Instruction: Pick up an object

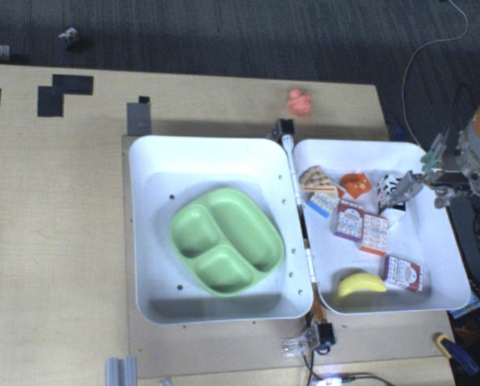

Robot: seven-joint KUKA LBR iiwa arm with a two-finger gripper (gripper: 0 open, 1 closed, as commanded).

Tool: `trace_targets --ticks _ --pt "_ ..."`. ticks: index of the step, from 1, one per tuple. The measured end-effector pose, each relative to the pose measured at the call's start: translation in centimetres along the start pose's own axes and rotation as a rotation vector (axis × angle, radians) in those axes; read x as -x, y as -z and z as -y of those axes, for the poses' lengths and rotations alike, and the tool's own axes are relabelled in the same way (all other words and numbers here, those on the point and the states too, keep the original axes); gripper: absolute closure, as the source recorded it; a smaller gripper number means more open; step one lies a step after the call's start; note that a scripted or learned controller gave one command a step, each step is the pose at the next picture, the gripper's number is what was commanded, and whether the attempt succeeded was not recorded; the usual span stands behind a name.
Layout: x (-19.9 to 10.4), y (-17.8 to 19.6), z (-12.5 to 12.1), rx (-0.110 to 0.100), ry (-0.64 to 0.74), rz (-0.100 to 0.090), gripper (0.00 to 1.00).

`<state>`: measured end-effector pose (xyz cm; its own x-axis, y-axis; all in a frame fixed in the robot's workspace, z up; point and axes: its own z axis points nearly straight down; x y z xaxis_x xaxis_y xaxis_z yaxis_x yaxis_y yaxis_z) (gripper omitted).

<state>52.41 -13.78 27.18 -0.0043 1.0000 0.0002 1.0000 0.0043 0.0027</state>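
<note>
The right bin [445,240] holds several small things: a toast-like wedge [318,180], a red piece [354,185], a black-and-white item [388,186], a blue packet [322,205], two patterned cartons [349,220] [375,233], a small maroon box [403,273] and a yellow banana [360,285]. My gripper [402,193] reaches in from the right and hovers low over the bin's upper right part, right beside the black-and-white item. I see nothing held in it.
The left bin [155,175] holds a green divided plate [226,240]. A pink toy [300,101] lies on the bench behind the bins. Cables and a connector [320,336] sit at the front edge between the bins.
</note>
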Motion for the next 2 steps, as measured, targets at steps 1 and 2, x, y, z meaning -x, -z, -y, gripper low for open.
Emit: trace_targets --ticks 1,2 --pt "6.9 -12.7 2.2 -0.004 -0.003 0.001 0.00" --pt "5.8 -18.2 -3.9 0.006 0.001 0.000 0.00"
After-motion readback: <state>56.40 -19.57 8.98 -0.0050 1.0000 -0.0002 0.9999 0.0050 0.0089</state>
